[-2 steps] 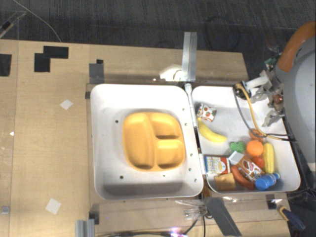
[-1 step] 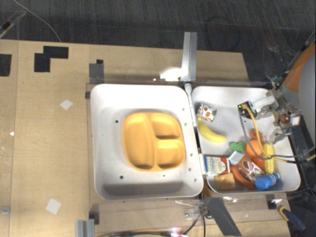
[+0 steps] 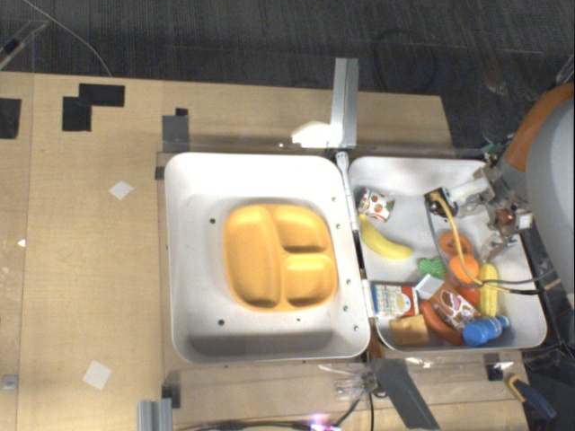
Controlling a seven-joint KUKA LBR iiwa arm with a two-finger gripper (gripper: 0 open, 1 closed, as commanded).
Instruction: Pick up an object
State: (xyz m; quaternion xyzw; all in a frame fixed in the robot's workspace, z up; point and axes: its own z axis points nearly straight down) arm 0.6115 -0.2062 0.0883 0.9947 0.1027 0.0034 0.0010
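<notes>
Yellow banana (image 3: 386, 241) just right of the yellow tray (image 3: 277, 256): light, smooth, curved; grab its middle. Gripper (image 3: 503, 218) jaw state unclear, can't tell.

Two shallow white plastic bins (image 3: 180, 241). One yellow three-compartment plastic tray (image 3: 274, 254). One yellow toy banana (image 3: 384, 242). One small white printed can (image 3: 376, 206). One blue plastic bottle (image 3: 483, 330). One white printed carton (image 3: 393, 299).

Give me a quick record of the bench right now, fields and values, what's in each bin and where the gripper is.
left bin: yellow divided tray
right bin: banana, small carton, carrot, corn cob, blue bottle, juice box
gripper: above the right bin's far right part
clutter: piled toward the right bin's near right corner
</notes>
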